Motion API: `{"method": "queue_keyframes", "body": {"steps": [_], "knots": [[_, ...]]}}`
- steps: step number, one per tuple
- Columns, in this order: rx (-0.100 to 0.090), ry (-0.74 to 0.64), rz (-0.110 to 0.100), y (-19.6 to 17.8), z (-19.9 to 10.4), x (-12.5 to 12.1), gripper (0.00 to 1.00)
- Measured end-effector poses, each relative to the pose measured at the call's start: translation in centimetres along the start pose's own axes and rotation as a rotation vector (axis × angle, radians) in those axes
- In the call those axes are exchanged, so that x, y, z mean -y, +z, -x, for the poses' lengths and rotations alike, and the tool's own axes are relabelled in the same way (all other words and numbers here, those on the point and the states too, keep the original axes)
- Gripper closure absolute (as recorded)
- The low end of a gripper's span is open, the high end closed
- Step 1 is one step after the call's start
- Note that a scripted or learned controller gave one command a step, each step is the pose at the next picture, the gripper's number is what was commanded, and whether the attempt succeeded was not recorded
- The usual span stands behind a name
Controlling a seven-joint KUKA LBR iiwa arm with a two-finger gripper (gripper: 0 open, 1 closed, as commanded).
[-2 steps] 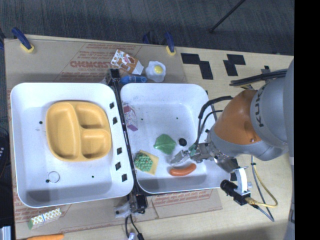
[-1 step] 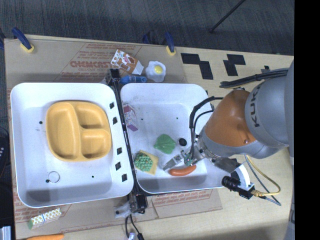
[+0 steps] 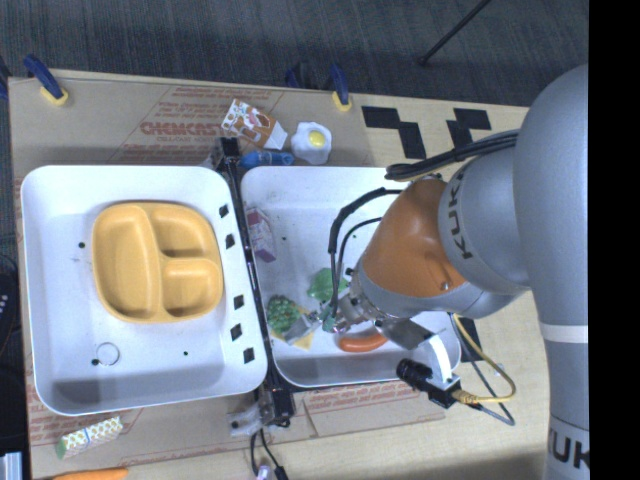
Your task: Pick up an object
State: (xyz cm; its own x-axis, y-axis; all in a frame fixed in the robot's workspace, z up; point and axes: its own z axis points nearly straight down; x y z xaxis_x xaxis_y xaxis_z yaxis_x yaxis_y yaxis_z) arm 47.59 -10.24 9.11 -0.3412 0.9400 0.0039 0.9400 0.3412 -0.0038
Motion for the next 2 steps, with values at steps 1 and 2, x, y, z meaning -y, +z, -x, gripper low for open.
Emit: {"method": "queue_keyframes", "body": {"steps": [1, 2], "knots": [[0.0, 0.001, 0.0, 0.0, 0.04, 0.02, 0.0], [-0.001, -0.395, -0.002, -0.01, 0.0, 0.01, 0.0]]}}
